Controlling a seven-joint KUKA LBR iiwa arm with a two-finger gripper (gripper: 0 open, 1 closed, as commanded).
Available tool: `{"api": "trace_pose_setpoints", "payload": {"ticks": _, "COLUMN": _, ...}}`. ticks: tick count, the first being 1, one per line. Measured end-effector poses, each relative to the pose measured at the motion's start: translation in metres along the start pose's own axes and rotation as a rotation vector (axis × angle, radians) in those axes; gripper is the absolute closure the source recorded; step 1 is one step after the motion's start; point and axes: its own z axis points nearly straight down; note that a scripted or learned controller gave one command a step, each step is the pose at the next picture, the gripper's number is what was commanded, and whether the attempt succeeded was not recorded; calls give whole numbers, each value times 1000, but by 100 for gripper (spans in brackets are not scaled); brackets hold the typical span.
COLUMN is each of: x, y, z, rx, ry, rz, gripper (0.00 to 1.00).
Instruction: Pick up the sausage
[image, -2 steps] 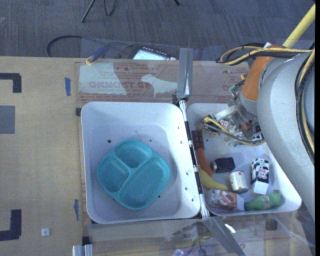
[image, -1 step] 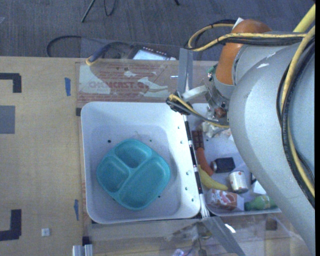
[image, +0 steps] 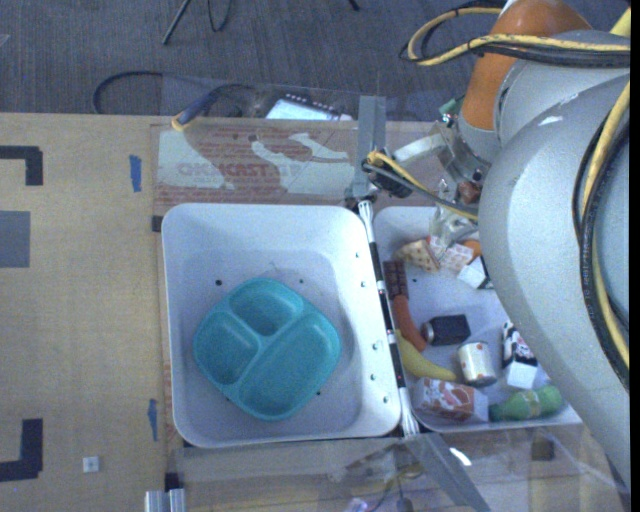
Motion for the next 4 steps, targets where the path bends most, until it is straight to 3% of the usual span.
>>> {"api": "trace_pose_setpoints", "payload": {"ticks": 1, "x": 16, "y": -87, "z": 44, "rx": 2, "ry": -3, "rz": -149, "gripper": 100}}
{"api": "trace_pose_setpoints", "payload": {"ticks": 2, "x": -8, "y": -105, "z": 84, "rx": 3, "ry": 4, "rz": -109, "gripper": 100}}
{"api": "trace_pose_setpoints", "payload": {"ticks": 3, "x": 1, "y": -118, "z": 96, "rx": 0, "ry": -1, "rz": 2, "gripper": 100}}
{"api": "trace_pose_setpoints", "payload": {"ticks": 4, "x": 9, "y": -178, "z": 141, "rx": 0, "ry": 4, "rz": -40, "gripper": 100}}
